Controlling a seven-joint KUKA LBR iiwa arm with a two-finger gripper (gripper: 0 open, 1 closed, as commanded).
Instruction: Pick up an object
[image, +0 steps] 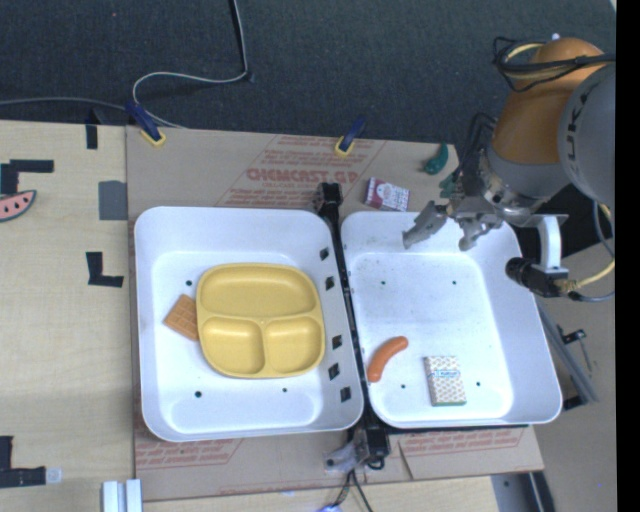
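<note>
Over the far edge of the right bin (520, 330) hangs my claw (446, 231), its two fingers spread apart and pinching nothing — one finger (424, 226) slants out toward the divider between the bins, the other (474, 231) sits closer to my wrist. Both tips are above the bin's far wall, well apart from anything I could take.

Inside that same bin, near its front wall, lies an orange sausage-shaped piece (387, 357), tilted, on the side closer to the divider. Just beside it, toward the bin's outer side, lies a small printed box (445, 380), flat on the white floor, not touching the sausage piece.

The left bin (160, 300) carries a yellow divided plate (262, 318) with three compartments, sitting about in its middle. A tan cracker-like square (181, 318) pokes out from under the plate's outer edge.

Beyond the right bin's far wall, on the cardboard sheet (290, 170) covering the table (60, 330), lies a small red-and-white packet (385, 194) — near my claw, but outside the bin.
</note>
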